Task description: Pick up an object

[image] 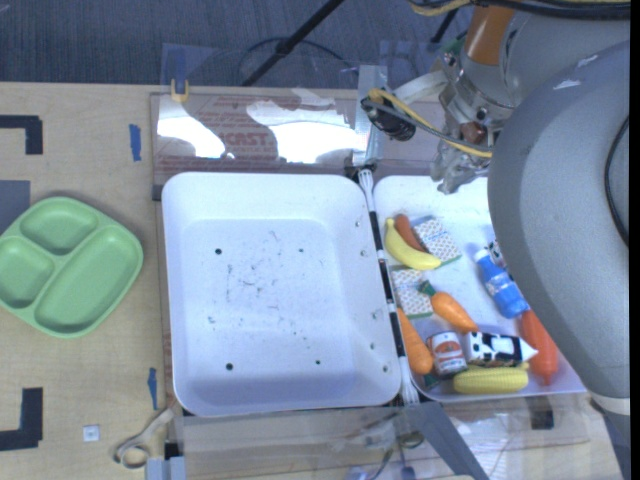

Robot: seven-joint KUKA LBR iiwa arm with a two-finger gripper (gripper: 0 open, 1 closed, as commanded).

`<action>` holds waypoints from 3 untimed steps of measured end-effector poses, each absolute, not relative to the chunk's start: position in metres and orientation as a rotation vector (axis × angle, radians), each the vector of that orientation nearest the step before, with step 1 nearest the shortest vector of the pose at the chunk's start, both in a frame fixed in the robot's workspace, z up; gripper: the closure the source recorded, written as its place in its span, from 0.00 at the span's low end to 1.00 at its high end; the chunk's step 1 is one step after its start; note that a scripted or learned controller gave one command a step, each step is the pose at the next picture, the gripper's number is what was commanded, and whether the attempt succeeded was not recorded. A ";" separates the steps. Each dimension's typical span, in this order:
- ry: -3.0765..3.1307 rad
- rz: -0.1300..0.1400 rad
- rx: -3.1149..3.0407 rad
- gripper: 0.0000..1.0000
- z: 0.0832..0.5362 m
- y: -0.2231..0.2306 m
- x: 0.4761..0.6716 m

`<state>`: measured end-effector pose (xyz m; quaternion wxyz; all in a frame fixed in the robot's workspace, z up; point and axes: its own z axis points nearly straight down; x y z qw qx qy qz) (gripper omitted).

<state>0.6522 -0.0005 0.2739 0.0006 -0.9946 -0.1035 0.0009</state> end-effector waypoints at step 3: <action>-0.312 0.012 -3.127 1.00 0.308 0.081 0.614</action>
